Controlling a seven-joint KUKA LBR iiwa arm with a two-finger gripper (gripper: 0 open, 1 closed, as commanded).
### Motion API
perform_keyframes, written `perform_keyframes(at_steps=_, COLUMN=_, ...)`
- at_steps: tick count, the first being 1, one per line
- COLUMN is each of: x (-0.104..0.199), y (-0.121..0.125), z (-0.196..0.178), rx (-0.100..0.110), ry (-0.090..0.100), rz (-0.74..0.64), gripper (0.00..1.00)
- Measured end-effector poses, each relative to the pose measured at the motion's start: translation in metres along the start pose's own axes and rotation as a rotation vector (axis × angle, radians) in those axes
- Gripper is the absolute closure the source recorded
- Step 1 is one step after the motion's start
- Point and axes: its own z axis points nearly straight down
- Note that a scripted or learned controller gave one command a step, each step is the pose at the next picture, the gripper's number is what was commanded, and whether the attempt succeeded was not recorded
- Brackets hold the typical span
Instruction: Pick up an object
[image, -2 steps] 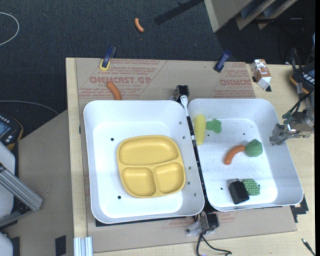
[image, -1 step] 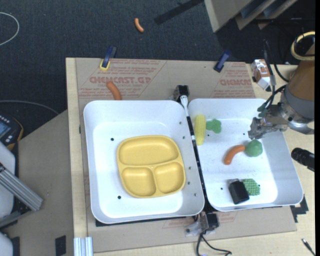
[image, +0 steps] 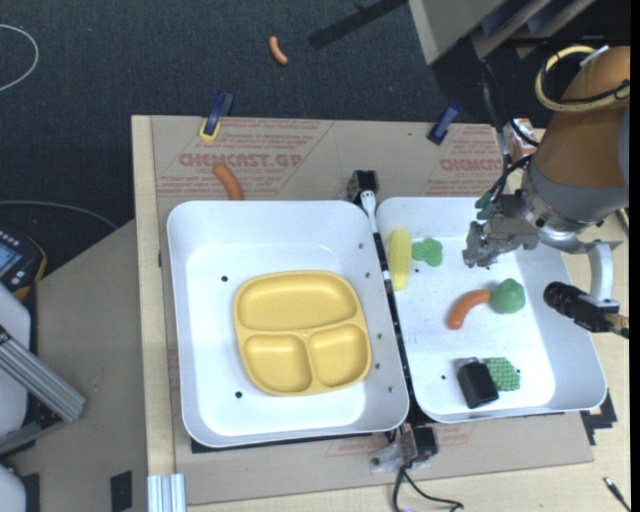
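- The hand (image: 487, 243) hangs over the back of the right bin (image: 575, 385), with nothing visible between its fingers; whether they are spread or pinched I can't tell from this slant.
- Nearest targets: a green piece (image: 428, 251) just to its left, beside the corn (image: 399, 258), and below it the carrot (image: 468, 308) touching a second green lump (image: 508, 296).
- Risk one: carrot and green lump lie against each other, so a descent between them would likely nudge one aside or catch both loosely.
- Risk two: the corn lies right along the bin's left wall, so a finger could strike the rim there.
- Risk three: the carrot is slim, rounded and angled; a grip not set across it may let it roll out.
- Risk four: the hand sits over bare floor between the pieces, so a straight drop would probably close on nothing.
- Near the front of the bin, a black block (image: 476, 383) leans against a green dotted piece (image: 505, 374): another crowded pair.
- The left bin (image: 200, 300) carries a yellow tray (image: 300, 330), broad and shallow, likely awkward to pinch.
- On the worktop (image: 160, 160) behind, a stray orange piece (image: 229, 181) lies well apart from everything.
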Motion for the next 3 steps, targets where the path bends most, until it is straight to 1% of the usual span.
perform_keyframes(at_steps=1, x=0.056, y=0.009, z=0.005, rx=0.001, ry=0.000, rz=0.001, gripper=1.00)
perform_keyframes(at_steps=2, x=0.068, y=0.019, z=0.021, rx=0.006, ry=0.000, rz=0.005, gripper=1.00)
perform_keyframes(at_steps=3, x=0.078, y=0.027, z=0.006, rx=0.000, ry=0.000, rz=0.004, gripper=1.00)
